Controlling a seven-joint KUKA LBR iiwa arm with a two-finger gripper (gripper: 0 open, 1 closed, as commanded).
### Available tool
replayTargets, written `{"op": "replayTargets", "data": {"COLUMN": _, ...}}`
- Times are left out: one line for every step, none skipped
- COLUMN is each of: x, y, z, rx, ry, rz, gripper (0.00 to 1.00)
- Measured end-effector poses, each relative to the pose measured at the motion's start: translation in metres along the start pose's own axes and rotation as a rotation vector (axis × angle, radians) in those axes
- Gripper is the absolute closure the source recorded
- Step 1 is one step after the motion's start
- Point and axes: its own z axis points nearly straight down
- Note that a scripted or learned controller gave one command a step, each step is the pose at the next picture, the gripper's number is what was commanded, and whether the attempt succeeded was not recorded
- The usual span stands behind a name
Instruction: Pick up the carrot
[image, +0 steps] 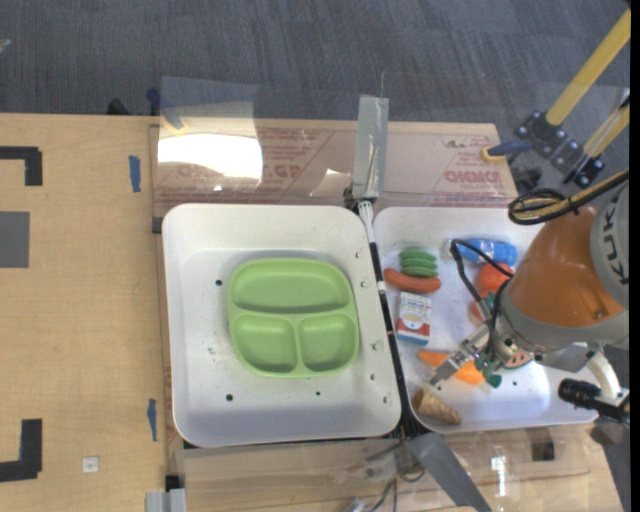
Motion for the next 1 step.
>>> {"op": "replayTargets", "data": {"x": -0.001, "y": 0.0027, "z": -0.0118, "rx": -0.006, "ry": -0.006, "rz": -0.003, "gripper": 1.0}}
